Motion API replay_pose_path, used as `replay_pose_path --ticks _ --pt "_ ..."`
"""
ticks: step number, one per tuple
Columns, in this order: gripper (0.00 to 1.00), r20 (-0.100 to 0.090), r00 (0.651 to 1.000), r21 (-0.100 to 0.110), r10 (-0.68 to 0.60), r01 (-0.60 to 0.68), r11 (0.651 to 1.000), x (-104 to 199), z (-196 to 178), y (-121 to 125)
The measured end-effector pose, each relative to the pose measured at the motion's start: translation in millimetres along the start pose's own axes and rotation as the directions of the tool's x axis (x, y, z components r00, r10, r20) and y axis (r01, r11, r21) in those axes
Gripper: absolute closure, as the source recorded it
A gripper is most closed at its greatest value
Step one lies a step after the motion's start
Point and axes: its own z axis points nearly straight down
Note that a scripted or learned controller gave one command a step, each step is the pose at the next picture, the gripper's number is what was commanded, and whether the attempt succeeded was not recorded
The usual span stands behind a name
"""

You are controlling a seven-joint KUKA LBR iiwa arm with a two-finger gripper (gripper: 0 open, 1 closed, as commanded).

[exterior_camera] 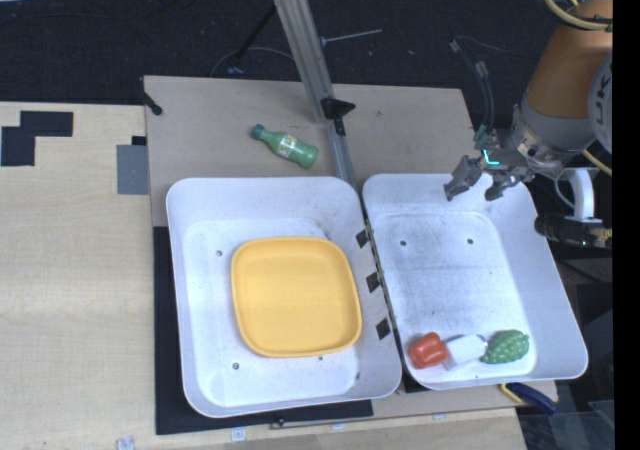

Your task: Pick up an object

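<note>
My gripper (pixel 477 188) hangs over the far edge of the right bin (pixel 450 248), its two dark fingers spread open with nothing between them. At the near end of that bin lie a red pepper (pixel 427 349), a small white block (pixel 466 349) and a green bumpy object (pixel 505 346), all in a row and well away from the gripper. A yellow square plate (pixel 296 295) lies in the left bin (pixel 200 238).
A green bottle (pixel 285 145) lies on the bench behind the left bin. A slanted metal rail (pixel 310 48) rises behind the bins near their shared edge. Black clips (pixel 372 281) join the bins. Cables run at the right of the arm.
</note>
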Motion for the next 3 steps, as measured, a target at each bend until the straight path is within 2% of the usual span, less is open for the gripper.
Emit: replay_pose_path --ticks 1,3 --pt "0.0 0.0 1.0 0.0 0.0 0.0 1.0 0 0 0" --pt "0.0 -0.001 1.0 0.005 -0.001 0.001 1.0 5 105 17"
